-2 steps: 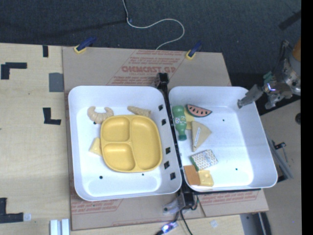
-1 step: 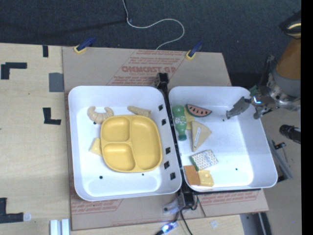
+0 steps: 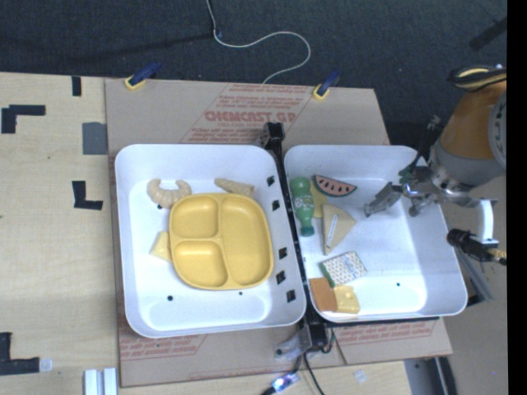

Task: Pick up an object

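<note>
Two bins sit side by side on a cardboard sheet [image 3: 247, 109] on the tabletop [image 3: 49, 220]. In the left bin [image 3: 140, 303], a divided plate [image 3: 221, 241] lies centrally, with a croissant [image 3: 167, 191] and a bread piece [image 3: 234, 187] behind it. In the right bin [image 3: 428, 290], a bottle [image 3: 303, 204] lies along the left wall, a watermelon slice [image 3: 334, 188] right of it, a cheese wedge [image 3: 336, 225] below that, and a patterned packet [image 3: 344, 267] and toast [image 3: 323, 295] nearer the front.

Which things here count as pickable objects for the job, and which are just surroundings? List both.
Job things: watermelon slice, green bottle, cheese wedge, patterned packet, orange and yellow blocks, yellow divided plate, croissant, gripper.

Surroundings: two white bins, cardboard sheet, cable.
</note>
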`<state>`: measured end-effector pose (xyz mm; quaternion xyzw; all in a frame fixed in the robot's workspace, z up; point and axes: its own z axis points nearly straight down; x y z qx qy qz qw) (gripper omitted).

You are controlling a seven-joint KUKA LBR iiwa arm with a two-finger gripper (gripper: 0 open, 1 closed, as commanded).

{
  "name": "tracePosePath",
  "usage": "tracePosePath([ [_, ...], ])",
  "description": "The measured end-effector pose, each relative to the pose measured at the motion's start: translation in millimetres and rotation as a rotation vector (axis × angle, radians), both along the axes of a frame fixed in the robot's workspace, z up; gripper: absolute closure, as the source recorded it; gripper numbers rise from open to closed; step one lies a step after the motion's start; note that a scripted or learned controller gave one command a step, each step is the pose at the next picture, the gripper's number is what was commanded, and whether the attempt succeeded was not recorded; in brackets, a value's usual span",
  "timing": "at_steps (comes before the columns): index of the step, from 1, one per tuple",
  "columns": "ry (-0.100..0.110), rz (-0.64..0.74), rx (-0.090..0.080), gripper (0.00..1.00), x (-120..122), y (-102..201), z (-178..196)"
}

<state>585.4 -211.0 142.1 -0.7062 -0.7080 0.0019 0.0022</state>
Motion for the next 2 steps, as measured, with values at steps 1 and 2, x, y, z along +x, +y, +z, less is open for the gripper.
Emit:
tracePosePath([
  [1,-0.004,-0.001,-0.001,0.00,0.1,1.2,-52.5],
  [2,-0.004,0.000,0.000,1.00,0.3,1.9,-40.7],
])
